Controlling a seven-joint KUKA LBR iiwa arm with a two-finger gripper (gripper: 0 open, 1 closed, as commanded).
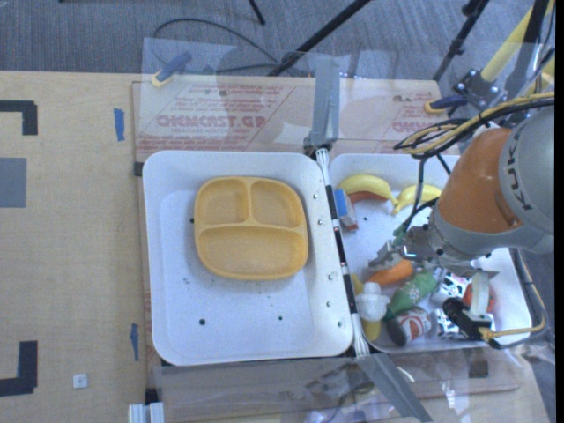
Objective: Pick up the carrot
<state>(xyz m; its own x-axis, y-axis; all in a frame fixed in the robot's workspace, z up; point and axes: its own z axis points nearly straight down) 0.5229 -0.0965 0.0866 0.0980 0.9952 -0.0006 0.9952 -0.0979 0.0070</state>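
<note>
Reaching in from the right, the arm (493, 192) is seen low over the right bin (520, 276), with its orange band above the clutter; whether the hand (407, 252) is open or closed cannot be told, since its tips are lost among the objects. The desk (70, 236) carries both bins side by side. The left bin (167, 307) holds a yellow plate (251, 227) with three compartments, well apart from the work, so no trouble is expected there. The right bin is crowded, and that is where a failure is judged most likely.

The carrot (392, 273) lies near the bin's left wall, just below the hand and apparently touching it, though no grip on it can be confirmed. A green item (414, 293) lies just beside the carrot, a white item (372, 305) sits at its lower left, and a can (412, 327) rests below those. With neighbours packed this close, the wrong thing could be caught, or the carrot could be pushed aside and wedged against the wall. A tapered, smooth body is likely to slip out if it is pinched near its thin end. The bananas (370, 185) at the far side are clear of the approach and are thought unlikely to be disturbed
</note>
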